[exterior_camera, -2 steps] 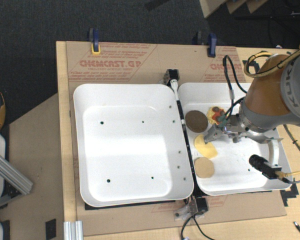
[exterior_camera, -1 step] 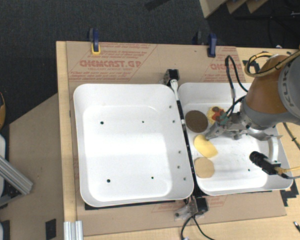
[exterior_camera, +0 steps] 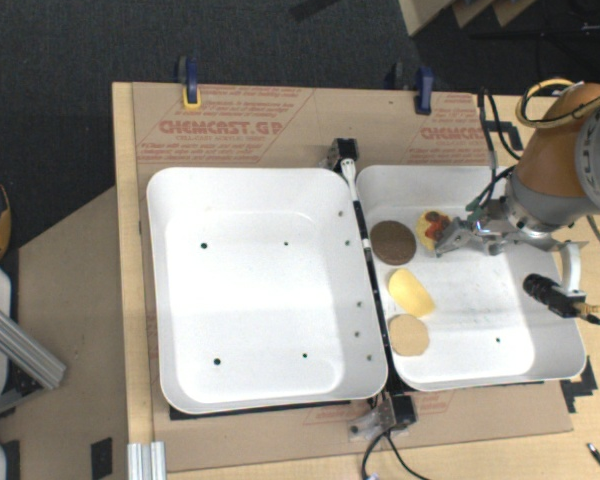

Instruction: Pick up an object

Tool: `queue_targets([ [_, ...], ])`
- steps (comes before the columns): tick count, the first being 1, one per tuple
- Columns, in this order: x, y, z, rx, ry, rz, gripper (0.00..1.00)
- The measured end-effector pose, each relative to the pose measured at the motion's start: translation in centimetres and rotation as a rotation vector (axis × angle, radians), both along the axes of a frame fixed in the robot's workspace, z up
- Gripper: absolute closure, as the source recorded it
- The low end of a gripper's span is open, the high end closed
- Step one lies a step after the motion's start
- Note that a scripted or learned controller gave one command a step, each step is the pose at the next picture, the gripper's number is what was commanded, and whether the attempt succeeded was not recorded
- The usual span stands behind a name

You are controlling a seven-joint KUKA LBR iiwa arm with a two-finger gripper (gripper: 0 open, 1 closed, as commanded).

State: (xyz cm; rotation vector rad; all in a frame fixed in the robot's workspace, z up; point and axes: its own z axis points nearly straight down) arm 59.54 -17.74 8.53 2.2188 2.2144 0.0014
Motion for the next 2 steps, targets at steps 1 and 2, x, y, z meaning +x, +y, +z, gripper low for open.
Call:
queue_targets([
  [1, -4.4, 7.1, -0.1, 0.008, 0.01, 0.006, 0.0],
  [2, 0.9, 0.5, 0.0, -0.001, 0.0, -0.001, 0.0],
])
